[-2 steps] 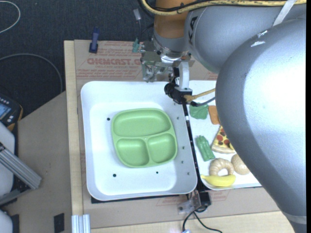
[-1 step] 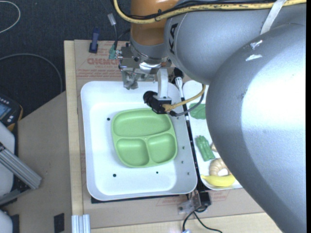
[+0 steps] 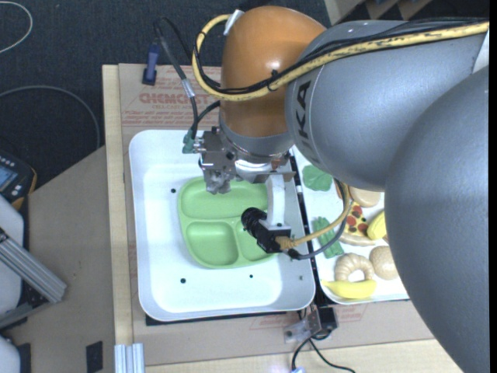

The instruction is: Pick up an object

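**Inspector A:** Largest item first?

**Inspector B:** The grey arm (image 3: 388, 107) with its orange band, entering from the right and covering much of the right bin (image 3: 365, 292). It reaches over the left bin (image 3: 155, 231).

**A:** Contents of the left bin?

**B:** One green divided tray (image 3: 213, 235), lying flat near the bin's centre and right side.

**A:** Right bin?

**B:** A banana (image 3: 353, 288), a croissant-like pastry (image 3: 351, 266), a pizza slice (image 3: 359, 222) and a green piece (image 3: 317, 179), clustered close together.

**A:** Gripper?

**B:** The gripper (image 3: 219, 183) sits low at the tray's far rim. Whether the pincer is spread, pressed together or pinching the rim, I cannot tell.
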Controlling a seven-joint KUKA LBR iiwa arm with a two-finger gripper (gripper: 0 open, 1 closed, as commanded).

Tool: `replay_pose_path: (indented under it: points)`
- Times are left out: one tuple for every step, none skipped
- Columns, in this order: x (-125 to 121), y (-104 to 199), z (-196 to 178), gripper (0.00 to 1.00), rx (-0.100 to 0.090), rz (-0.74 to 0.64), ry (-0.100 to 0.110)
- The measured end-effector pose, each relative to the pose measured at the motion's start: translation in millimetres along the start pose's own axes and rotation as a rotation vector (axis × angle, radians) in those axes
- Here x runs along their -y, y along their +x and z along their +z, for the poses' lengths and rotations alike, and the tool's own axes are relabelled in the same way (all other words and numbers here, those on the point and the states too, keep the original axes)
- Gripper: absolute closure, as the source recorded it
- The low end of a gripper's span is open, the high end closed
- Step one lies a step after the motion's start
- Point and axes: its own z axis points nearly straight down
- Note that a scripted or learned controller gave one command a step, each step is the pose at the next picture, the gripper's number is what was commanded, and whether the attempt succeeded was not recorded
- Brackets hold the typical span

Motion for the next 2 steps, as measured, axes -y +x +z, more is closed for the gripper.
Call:
replay_pose_path:
  points:
    - [-37, -2, 29, 1.0, 0.003, 0.005, -0.005]
    - [9, -23, 36, 1.0, 0.002, 0.005, 0.0]
